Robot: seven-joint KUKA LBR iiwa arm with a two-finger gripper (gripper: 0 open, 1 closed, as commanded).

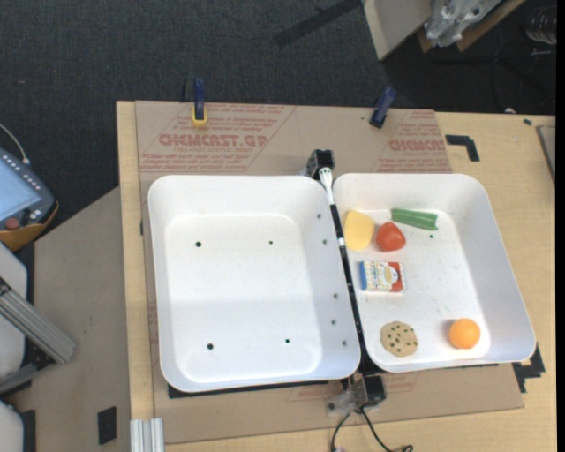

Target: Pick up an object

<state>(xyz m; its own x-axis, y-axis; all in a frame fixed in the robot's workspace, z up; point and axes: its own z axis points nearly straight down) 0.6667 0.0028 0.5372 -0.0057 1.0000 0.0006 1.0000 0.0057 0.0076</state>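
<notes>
**Observer:** Which step are you sitting at?

**Operator:** The very start, I'm judging. Nothing is being lifted; every candidate is lying in the right bin (pixel 494 229). The arm's end (pixel 450 22) is hanging at the far edge, well above and apart from the bins, and I cannot tell whether the pincer is apart or together from here.

**Observer:** What are you choosing from?

**Operator:** I'm looking at a yellow piece (pixel 358 229) against the bin's left wall, a red tomato-like thing (pixel 390 237) just beside it, and a green stick (pixel 414 218) lying flat at the far side. A small printed carton (pixel 380 277) is lying in the middle, a cookie (pixel 399 338) is sitting near the front, and an orange ball (pixel 464 333) is resting at the near right.

**Observer:** So what is the next move calling for?

**Operator:** Bringing the arm down over one item. I'm leaning toward the ball or the cookie, since both are standing apart from their neighbours; the yellow and red pieces are crowding each other and the wall.

**Observer:** And the surroundings?

**Operator:** The bins are sitting side by side on a brown board (pixel 265 132) covering the surface, with two clamps (pixel 199 101) gripping its far edge. The left bin (pixel 168 265) is showing bare white floor with a few dark holes. Dark carpet (pixel 88 53) is running beyond.
</notes>
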